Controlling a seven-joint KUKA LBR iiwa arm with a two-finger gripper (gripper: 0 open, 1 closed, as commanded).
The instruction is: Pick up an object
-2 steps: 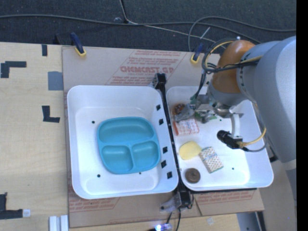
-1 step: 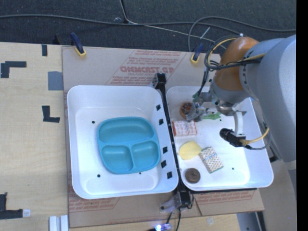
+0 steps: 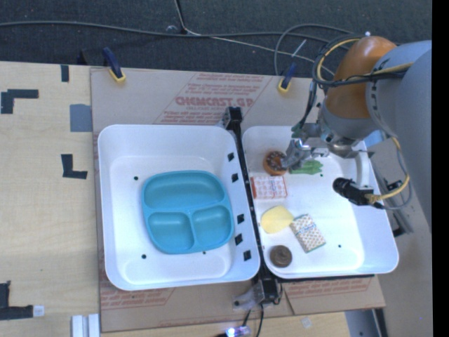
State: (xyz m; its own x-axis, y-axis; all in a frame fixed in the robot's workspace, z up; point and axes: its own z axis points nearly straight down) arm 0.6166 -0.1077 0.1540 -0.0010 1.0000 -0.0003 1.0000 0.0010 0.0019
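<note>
From the overhead camera, the grey arm (image 3: 393,97) reaches in from the right, its orange band high above the right bin (image 3: 351,255), and the gripper (image 3: 300,153) is down at the far end of that bin. Right beside its tip sits a small round orange-brown object (image 3: 274,163), with something green (image 3: 309,166) just under the fingers; whether the pincer is wide, narrow or closed on either one, I cannot tell from this angle. Nearer the camera in the same bin lies a small red-and-white printed packet (image 3: 269,187), then a yellow lump (image 3: 276,219), with a patterned blue-and-tan box (image 3: 308,232) just beside it, and a dark brown disc (image 3: 280,256) at the near edge. Over in the left bin (image 3: 116,188), a teal divided plate (image 3: 188,210) lies flat in the middle, well apart from the arm. Both bins rest on a cardboard sheet (image 3: 203,97) held by two clamps (image 3: 112,65) at the far edge
</note>
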